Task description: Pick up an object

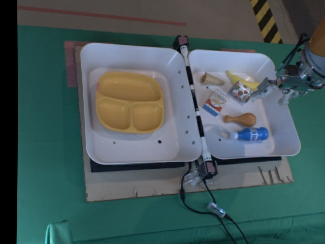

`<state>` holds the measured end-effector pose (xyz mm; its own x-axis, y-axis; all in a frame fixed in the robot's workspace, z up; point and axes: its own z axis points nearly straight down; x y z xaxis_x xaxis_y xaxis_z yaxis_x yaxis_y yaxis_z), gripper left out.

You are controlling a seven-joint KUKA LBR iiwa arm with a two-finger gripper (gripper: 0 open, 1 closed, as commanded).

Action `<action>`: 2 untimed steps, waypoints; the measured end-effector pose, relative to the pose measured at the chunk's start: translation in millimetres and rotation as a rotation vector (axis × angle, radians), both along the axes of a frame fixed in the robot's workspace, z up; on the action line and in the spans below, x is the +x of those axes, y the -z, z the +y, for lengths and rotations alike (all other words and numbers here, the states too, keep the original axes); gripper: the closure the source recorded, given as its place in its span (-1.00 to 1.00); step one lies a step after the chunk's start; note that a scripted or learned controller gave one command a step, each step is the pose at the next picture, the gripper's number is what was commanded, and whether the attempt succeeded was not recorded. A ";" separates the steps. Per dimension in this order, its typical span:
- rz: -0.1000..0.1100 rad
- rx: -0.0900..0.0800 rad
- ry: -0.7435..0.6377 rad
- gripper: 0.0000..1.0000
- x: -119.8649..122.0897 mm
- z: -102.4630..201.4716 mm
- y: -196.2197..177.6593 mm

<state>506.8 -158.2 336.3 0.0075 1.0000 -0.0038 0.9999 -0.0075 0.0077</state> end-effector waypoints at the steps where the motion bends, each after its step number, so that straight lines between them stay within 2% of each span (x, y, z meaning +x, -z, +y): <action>1: -0.003 -0.005 0.000 -1.00 57.0 -31.7 49.3; 2: -0.005 -0.003 -0.002 -1.00 90.1 -2.5 142.3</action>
